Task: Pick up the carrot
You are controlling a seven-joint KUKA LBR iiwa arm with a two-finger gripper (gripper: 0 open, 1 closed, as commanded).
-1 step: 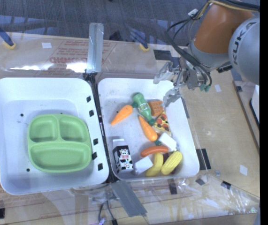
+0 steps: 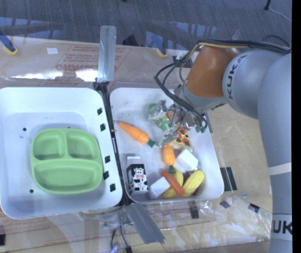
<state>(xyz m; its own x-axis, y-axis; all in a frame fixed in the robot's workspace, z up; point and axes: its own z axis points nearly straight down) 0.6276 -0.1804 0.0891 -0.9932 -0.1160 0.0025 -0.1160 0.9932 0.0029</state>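
An orange carrot with a green tip lies flat in the right bin, near its left wall, pointing down to the right. My gripper hangs over the middle of that bin, right of the carrot and apart from it, above a heap of small toys. The orange-banded wrist covers most of it.
The right bin also holds a second small carrot, a thin one, corn, a white block, a cow-print carton and green crumpled items. The left bin holds a green divided plate.
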